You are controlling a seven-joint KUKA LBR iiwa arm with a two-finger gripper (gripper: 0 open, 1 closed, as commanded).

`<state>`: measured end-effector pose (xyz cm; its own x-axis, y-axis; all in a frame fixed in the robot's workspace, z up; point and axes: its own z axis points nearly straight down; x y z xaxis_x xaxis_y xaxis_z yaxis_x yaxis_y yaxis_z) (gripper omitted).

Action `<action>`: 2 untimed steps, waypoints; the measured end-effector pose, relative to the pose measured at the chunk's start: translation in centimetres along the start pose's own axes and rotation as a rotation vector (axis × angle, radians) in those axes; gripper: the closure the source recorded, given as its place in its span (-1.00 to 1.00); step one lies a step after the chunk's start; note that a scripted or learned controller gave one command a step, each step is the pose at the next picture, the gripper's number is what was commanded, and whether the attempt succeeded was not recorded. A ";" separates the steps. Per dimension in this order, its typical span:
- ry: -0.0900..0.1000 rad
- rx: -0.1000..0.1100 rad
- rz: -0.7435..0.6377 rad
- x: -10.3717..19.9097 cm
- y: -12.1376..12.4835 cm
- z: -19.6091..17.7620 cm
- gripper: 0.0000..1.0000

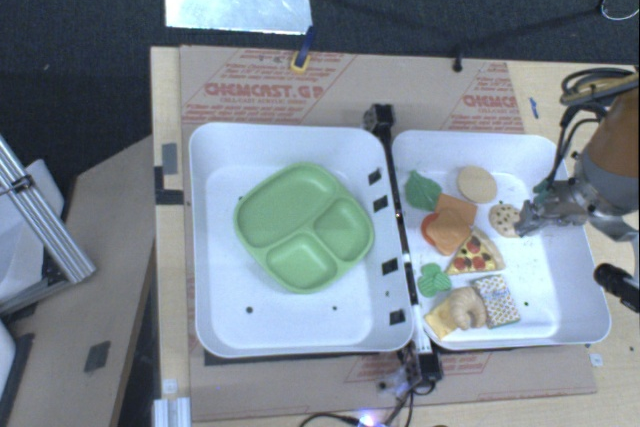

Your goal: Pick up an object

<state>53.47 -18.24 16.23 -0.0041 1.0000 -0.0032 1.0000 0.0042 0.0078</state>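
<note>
Look to the right edge of your view: the arm (612, 150) comes in there, its orange band showing above the grey wrist, and it bends down and leftward over the right bin (575, 310). The end effector (527, 218) sits low over the bin's middle right, pointing left toward the toy food. Its tip is just beside the chocolate-chip cookie (503, 218), near or touching it; you cannot tell which from this angle. How far the end effector is open is also not readable here, and nothing can be seen held in it.

The objects to pick all lie in the right bin. You see a round tan biscuit (477, 183) near the top, a green leafy piece (422, 189) to its left, and an orange slice on a red one (448, 223) below them. A pizza slice (474, 257) lies below the cookie, with a small green piece (433, 279) beside it. A tan pastry (463, 307) and a patterned packet (497, 300) rest near the bin's lower edge.

The left bin (215, 155) holds a green divided plate (304, 227), lying flat. Both bins stand on the tabletop (400, 80).
</note>
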 end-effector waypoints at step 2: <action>0.002 0.003 0.000 -0.6 -0.2 -6.3 1.00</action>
<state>53.17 -18.87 22.55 -0.0045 1.0000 -0.0016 1.0000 0.0045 0.0045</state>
